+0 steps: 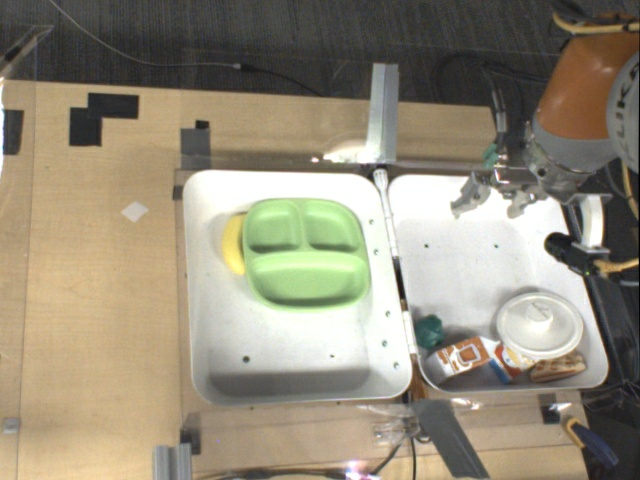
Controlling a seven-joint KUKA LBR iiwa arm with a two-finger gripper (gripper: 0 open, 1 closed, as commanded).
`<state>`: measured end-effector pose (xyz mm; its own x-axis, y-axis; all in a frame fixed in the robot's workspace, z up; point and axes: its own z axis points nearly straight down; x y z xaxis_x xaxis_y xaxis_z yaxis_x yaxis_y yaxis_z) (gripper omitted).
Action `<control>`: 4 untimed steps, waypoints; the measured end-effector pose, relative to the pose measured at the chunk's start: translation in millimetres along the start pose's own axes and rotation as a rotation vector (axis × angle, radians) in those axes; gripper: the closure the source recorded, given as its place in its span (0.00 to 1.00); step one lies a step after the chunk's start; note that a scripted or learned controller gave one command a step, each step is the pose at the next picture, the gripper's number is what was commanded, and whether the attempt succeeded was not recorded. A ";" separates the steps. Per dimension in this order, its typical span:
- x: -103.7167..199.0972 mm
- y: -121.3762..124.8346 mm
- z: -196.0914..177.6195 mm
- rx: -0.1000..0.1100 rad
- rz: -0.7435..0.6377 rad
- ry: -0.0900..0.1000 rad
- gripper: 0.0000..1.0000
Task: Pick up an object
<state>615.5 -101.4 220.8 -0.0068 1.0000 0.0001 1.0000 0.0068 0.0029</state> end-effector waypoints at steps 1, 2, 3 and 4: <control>-0.1 -43.1 132.5 -0.007 0.215 0.000 0.00; -20.9 -0.5 115.7 -0.005 -0.271 -0.001 0.00; -20.4 1.7 103.5 -0.012 -0.272 -0.003 1.00; 7.6 -16.0 98.2 -0.002 -0.182 0.000 1.00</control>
<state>599.7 -94.0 122.5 -0.1872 0.9823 -0.0006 0.9823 0.1872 0.0048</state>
